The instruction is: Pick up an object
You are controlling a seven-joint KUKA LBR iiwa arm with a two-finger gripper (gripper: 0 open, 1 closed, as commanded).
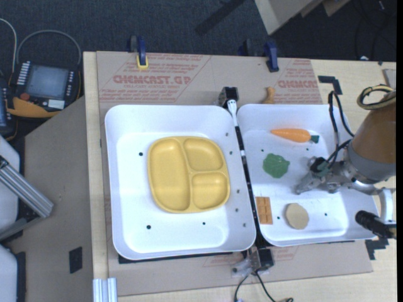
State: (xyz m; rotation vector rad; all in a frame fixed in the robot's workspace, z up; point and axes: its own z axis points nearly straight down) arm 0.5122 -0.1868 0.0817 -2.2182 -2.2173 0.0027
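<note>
Reaching Into the Right Bin, Fingers Unreadable

Printed in red on the cardboard sheet under the bins is "CHEMCAST GP", with part of the same mark repeated at 1 o'clock. The gripper sits low in the right bin, its tip aimed toward 9 o'clock; whether it is open or closed cannot be told. A green toy lies just beside the tip at 10 o'clock. A tan round piece lies near it at 7 o'clock. An orange carrot rests farther off at 12 o'clock. An orange tag lies by the bin's left wall. The left bin bears a yellow divided plate.
</note>
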